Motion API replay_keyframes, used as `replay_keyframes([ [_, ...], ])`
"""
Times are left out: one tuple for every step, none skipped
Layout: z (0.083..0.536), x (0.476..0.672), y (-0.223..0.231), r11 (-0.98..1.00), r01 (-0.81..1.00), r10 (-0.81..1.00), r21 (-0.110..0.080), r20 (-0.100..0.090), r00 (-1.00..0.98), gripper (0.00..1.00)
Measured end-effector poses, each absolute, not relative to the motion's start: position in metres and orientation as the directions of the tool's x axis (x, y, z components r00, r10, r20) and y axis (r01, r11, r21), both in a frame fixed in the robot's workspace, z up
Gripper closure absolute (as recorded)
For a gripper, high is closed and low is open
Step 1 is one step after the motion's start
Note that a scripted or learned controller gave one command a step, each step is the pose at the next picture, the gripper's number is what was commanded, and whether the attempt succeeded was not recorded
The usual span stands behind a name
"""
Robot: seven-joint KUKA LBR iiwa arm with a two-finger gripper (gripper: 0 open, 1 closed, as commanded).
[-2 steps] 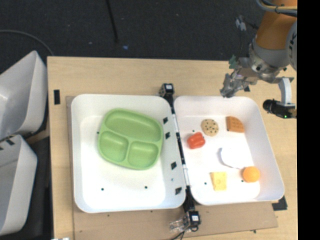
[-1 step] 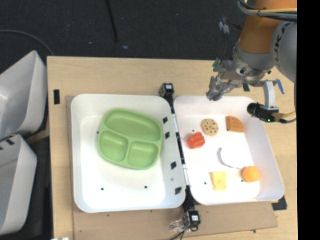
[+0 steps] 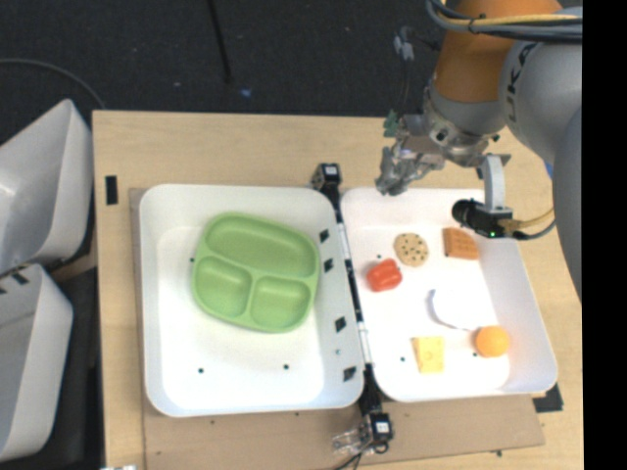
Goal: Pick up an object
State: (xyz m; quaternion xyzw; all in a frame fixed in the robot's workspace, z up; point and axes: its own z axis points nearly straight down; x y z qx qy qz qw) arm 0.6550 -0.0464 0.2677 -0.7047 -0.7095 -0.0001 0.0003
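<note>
camera view: cookie (image 3: 411, 249) lies below gripper (image 3: 392, 183) (apart).

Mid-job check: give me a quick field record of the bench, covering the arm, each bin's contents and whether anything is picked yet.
gripper: above the far left corner of the right bin, nothing seen between its fingers
left bin: green divided plate
right bin: cookie, red piece, orange-brown block, white piece, yellow block, orange ball
picked: nothing yet

I see open floor in the right bin (image 3: 509, 360) between the cookie (image 3: 411, 249), red pepper (image 3: 384, 276), cheese (image 3: 427, 353) and orange (image 3: 492, 342); the divided plate (image 3: 257, 272) fills the left bin's (image 3: 167, 360) middle.
</note>
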Motion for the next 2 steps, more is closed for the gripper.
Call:
replay_keyframes([
  [0.272, 0.656, 0.005, 0.007, 1.000, 1.000, 0.002, 0.001, -0.007, 1.00],
  [0.272, 0.656, 0.053, 0.007, 1.000, 1.000, 0.003, 0.001, -0.007, 1.00],
])
